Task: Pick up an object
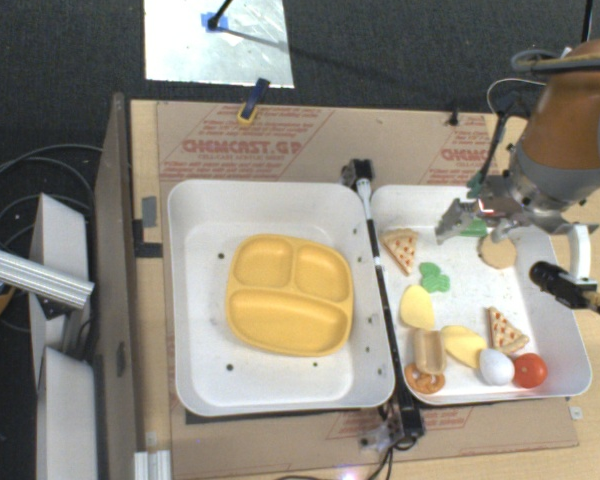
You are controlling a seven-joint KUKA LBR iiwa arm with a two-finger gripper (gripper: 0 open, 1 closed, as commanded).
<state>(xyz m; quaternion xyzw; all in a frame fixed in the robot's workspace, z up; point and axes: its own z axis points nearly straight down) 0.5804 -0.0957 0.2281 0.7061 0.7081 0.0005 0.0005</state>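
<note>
My gripper hangs over the back of the right bin, under the grey and orange arm. A small green patch shows right at it, and I cannot tell if that is a held thing. A tan round cookie lies just right of and below the gripper. A pizza slice lies to its left, and a green leafy piece in front of it. Further forward lie a yellow pear-like fruit, a second pizza slice, a white egg and a red tomato.
The left bin holds a yellow divided plate. A hot dog bun and a yellow piece lie at the right bin's front. A black part of the arm juts over the bin's right side. The divider runs between the bins.
</note>
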